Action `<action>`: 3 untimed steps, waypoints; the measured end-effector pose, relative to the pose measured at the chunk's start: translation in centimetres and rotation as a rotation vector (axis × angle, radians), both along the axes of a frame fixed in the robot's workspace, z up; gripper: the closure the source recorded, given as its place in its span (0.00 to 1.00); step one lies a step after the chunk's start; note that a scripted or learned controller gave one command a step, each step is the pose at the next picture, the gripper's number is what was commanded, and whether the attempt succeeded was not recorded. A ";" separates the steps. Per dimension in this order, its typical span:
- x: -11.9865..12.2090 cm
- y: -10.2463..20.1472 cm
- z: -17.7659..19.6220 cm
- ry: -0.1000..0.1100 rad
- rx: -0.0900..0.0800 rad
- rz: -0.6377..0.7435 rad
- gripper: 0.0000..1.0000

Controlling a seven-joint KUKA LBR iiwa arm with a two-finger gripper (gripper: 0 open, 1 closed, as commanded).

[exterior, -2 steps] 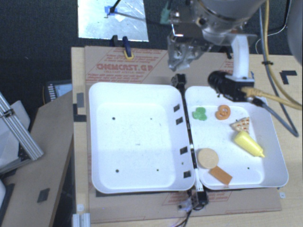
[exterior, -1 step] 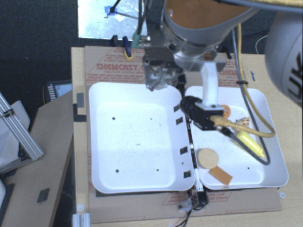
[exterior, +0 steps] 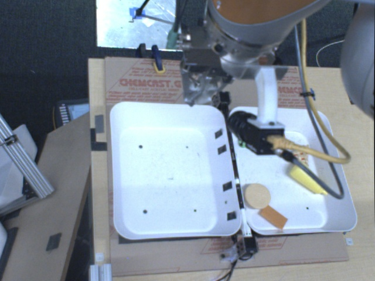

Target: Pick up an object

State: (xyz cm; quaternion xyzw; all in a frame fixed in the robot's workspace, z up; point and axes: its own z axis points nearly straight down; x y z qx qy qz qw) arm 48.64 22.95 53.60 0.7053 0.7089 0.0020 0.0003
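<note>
My gripper (exterior: 202, 93) hangs over the far rim between the two bins, at the back right corner of the left bin (exterior: 126, 157). The wrist and orange band sit right above it and hide its tip. In the right bin (exterior: 337, 215) lie a round tan disc (exterior: 256, 196), an orange-brown block (exterior: 273, 217) near the front wall, and a yellow stick-like piece (exterior: 306, 178) to the right. A pale striped thing (exterior: 297, 147) is partly hidden behind the cables. The gripper is well apart from all of these.
A black camera unit (exterior: 253, 134) on a white bracket and yellow and grey cables (exterior: 325, 157) hang over the right bin. A cardboard sheet (exterior: 140, 81) lies beneath both bins. Metal rails (exterior: 23, 163) stand at the left.
</note>
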 end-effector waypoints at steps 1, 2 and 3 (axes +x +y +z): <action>0.0 0.0 -0.1 0.002 -0.001 0.000 0.00; 0.0 0.0 1.0 -0.001 0.001 0.005 1.00; 0.0 0.0 1.0 0.000 0.001 0.006 0.00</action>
